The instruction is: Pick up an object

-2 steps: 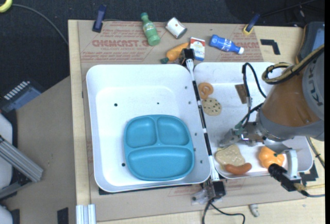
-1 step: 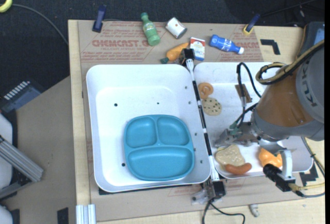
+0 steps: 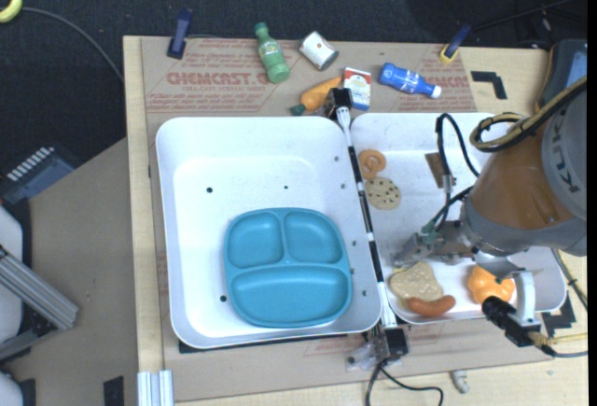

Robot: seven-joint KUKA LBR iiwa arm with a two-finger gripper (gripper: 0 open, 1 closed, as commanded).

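Note:
My gripper [image 3: 424, 245] hangs low in the right bin [image 3: 410, 135], below the grey arm with its orange band [image 3: 508, 189]. It sits just above a tan bread slice [image 3: 415, 283], with a red-brown sausage [image 3: 429, 305] in front of that. An orange toy [image 3: 487, 284] lies to the gripper's right, partly under the wrist. Farther back in the same bin lie a speckled cookie [image 3: 382, 194] and a small brown ring-shaped pastry [image 3: 372, 161]. Nothing can be seen held in the gripper.
A blue divided plate [image 3: 287, 266] lies in the left bin [image 3: 187, 171]. Behind the bins, on the cardboard, lie a green bottle [image 3: 271, 53], a white can [image 3: 318, 49], a blue bottle [image 3: 409, 80], a small carton [image 3: 356, 88] and an orange toy [image 3: 319, 95]. Black cables [image 3: 450, 147] loop over the right bin.

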